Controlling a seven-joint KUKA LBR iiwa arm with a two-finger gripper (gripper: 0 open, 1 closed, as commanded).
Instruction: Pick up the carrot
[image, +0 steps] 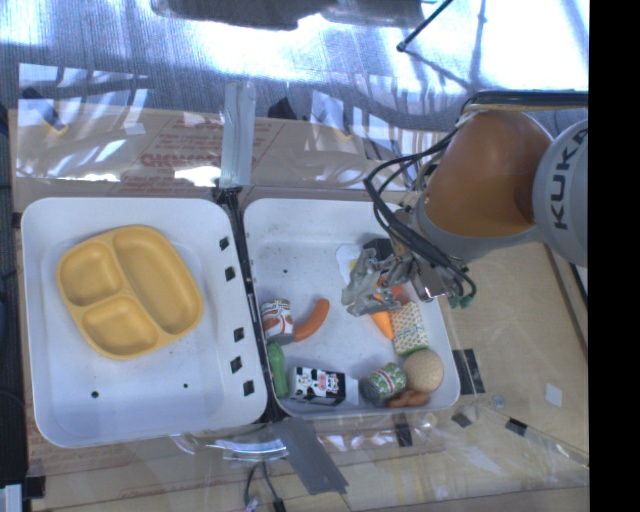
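The carrot (384, 323) is a short orange piece in the right bin (300, 235), right of centre, with its pointed end toward the front. My gripper (376, 288) hangs directly over its upper end and hides part of it. A bit of orange shows within the gripper's metal parts. I cannot tell whether the carrot is on the bin floor or lifted.
A patterned packet (408, 328) touches the carrot's right side. A reddish sausage (312, 317), a red-and-white can (277, 320), a green vegetable (277, 363), a cow-print carton (320, 384), a green can (385, 381) and a tan ball (424, 369) crowd the front. The left bin holds a yellow divided plate (128, 290).
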